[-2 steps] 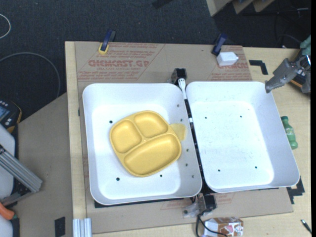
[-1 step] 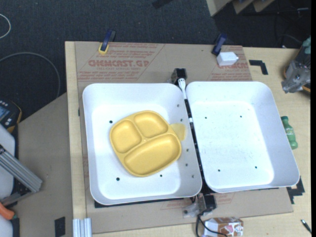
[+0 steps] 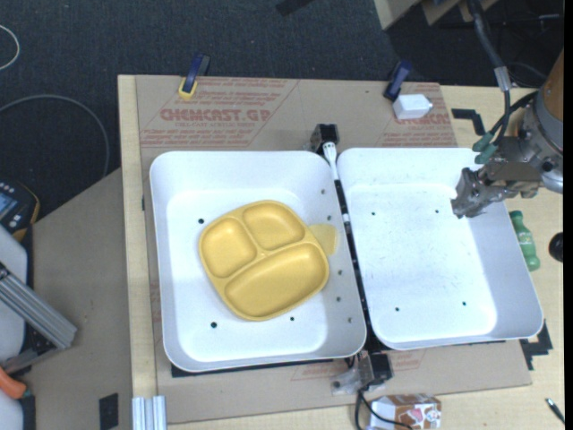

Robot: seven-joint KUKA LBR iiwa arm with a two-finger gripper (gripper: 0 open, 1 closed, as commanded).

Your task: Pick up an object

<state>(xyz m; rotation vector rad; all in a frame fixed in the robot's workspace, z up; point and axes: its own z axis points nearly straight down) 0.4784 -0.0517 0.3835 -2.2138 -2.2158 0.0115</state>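
The gripper (image 3: 468, 197) hangs at the end of the grey arm (image 3: 528, 155) above the far right part of the right bin (image 3: 430, 330); from this slanted view I cannot tell whether it is released or clenched, and nothing can be seen held in it. Directly beneath and around it lies the bare, speckled white floor of that bin. Just to the gripper's right, outside the bin's rim, a small green object (image 3: 525, 238) lies on the bench. Well to the gripper's left, across the seam where the two bins meet, the left bin (image 3: 179, 195) holds the yellow divided plate (image 3: 264, 258), which lies flat and slightly turned near that bin's middle, its three compartments facing up; a small pale yellow piece (image 3: 324, 237) pokes out at the plate's edge on the side nearest the gripper. Farther off, beyond the bins, a white block (image 3: 412, 107) sits on the printed brown board (image 3: 224, 110).
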